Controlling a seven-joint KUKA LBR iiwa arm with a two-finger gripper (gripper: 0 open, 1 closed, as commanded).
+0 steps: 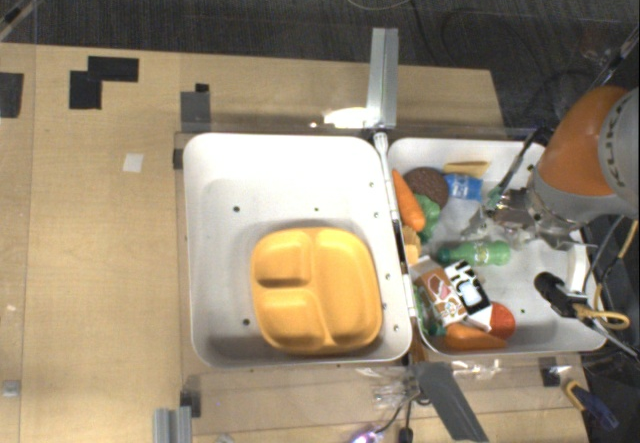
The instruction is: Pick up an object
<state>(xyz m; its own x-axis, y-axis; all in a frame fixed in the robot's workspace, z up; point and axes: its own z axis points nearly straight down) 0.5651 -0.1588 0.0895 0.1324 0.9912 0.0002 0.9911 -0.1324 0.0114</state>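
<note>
The arm's jaws [497, 216] hang low in the right bin [560, 331], just above a green bottle [480, 254], and I cannot tell how they stand. A yellow tray [315, 288] lies in the left bin [215, 231]. An orange carrot [408, 201] lies by the wall between them

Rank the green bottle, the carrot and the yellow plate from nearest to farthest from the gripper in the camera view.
From the gripper:
1. Green bottle, right bin, just below the gripper.
2. Carrot, right bin, along its left wall.
3. Yellow plate, left bin, farthest.
</note>
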